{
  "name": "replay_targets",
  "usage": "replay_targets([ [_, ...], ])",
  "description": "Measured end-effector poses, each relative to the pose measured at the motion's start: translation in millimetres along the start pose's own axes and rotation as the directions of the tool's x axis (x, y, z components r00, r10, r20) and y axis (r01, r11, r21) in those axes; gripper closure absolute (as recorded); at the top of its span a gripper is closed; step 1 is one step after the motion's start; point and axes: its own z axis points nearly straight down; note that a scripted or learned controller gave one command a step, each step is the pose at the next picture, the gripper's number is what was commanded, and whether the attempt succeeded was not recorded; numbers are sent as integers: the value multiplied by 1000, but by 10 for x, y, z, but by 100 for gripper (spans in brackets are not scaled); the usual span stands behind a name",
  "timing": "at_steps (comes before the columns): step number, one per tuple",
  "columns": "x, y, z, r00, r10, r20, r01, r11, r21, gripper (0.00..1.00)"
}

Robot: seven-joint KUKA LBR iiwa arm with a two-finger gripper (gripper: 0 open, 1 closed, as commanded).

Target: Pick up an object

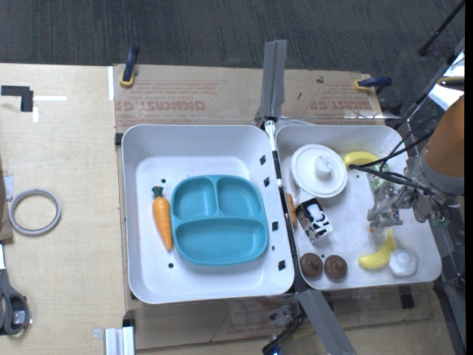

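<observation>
Jaws blurred above banana

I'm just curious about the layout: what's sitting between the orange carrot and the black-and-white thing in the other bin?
In the camera view, the blue divided plate lies between the carrot and the black-and-white object, plus the bins' adjoining walls.

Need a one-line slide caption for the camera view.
KUKA gripper hovers over the right bin above a banana; carrot and teal tray occupy the left bin.

Bright even light, soft shadows, perhaps slightly blurred
</observation>
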Motion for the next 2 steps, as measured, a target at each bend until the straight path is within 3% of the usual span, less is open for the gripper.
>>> replay_targets([
  [1, 0, 2, 0, 1000, 0, 0, 0, 1000, 0, 0],
  [2, 10, 92, 202, 997, 79, -10, -79, 997, -2, 0],
])
